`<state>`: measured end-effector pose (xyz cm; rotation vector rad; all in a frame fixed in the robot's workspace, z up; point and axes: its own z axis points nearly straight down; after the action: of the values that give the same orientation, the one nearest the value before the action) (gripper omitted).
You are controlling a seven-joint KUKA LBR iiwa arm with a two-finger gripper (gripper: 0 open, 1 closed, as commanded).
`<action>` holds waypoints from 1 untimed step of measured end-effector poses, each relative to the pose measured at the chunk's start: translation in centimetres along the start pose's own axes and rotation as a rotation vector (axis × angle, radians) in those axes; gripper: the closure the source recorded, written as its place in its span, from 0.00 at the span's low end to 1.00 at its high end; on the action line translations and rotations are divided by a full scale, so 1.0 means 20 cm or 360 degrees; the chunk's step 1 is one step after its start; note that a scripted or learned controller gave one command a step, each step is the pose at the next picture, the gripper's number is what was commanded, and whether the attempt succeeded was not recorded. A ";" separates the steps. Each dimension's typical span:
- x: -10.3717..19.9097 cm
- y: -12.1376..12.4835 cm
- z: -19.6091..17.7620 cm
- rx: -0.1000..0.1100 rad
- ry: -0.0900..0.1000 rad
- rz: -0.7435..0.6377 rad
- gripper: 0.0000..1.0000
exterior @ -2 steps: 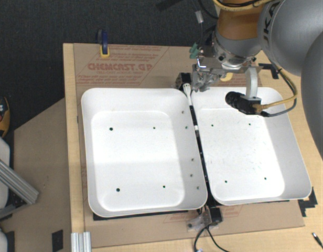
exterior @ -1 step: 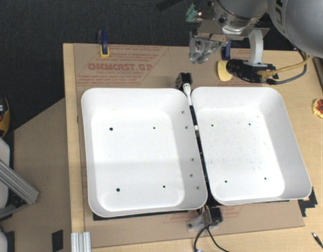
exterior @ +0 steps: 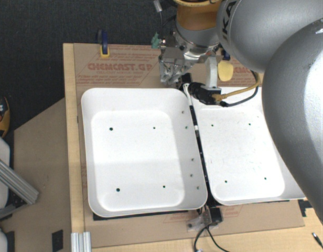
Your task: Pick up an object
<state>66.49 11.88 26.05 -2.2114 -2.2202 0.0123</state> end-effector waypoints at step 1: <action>-0.24 0.01 -0.29 -0.0031 -0.0002 0.0013 1.00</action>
<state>66.74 7.05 31.86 -2.2310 -2.2215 -0.0076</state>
